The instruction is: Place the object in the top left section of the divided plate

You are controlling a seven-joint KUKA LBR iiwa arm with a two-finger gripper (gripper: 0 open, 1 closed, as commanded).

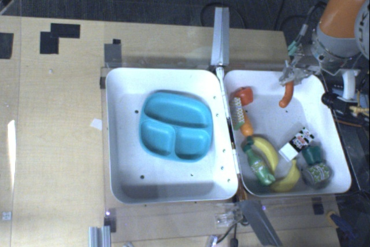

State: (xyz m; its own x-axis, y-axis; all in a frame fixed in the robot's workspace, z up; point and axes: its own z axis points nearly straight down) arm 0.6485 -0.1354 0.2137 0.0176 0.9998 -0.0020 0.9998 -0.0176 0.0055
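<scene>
Camera view is taken from above the desk, where two white bins sit side by side. A blue divided plate (175, 125) is seen in the left bin (124, 182), nothing lying in its sections. At the far edge of the right bin (341, 176), the gripper (291, 79) is closed on the upper end of an orange sausage-shaped toy (285, 95), which hangs down from between the fingers above the bin floor. The toy is judged to be light and smooth plastic, probably stiff, and liable to swing or slip since it is pinched at one end; a hold nearer its middle would be steadier. Left in the right bin are two bananas (267, 150), a green bottle (258, 163), a carrot-like piece (246, 124), a red block (245, 94) and a teal cup (312, 154). The carry toward the plate's top left section is judged not yet made.
</scene>
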